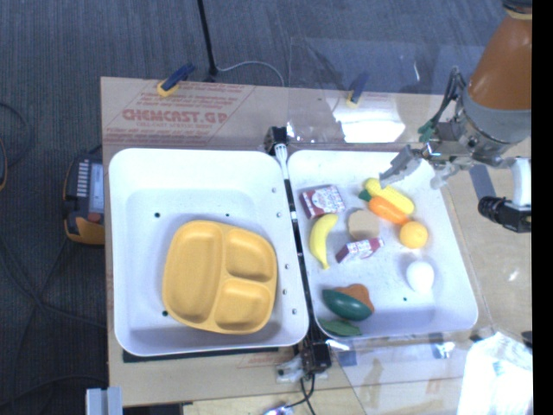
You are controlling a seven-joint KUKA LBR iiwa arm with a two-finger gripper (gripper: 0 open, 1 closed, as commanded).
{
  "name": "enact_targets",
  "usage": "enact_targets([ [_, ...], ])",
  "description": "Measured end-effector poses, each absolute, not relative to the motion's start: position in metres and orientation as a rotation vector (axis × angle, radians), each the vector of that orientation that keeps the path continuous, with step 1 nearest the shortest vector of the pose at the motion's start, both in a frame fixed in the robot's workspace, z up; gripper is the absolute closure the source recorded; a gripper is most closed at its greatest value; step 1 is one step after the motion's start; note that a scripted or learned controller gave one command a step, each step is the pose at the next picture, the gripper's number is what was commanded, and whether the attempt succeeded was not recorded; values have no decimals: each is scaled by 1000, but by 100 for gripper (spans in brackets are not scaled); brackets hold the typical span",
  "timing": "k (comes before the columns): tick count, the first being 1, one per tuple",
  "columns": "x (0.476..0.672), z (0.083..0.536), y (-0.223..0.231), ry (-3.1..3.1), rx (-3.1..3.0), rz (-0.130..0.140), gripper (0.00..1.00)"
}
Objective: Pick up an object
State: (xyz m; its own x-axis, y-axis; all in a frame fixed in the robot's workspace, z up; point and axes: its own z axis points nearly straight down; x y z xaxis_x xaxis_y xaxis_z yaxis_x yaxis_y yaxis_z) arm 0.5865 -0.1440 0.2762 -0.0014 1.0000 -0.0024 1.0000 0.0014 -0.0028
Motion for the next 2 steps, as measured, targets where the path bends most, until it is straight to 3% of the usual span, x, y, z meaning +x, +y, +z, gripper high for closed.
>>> enact_targets([
  [1,623,99,-172,-1926,-2478,11,0],
  [2,624,110,-171,-1932,-2476,11,100],
])
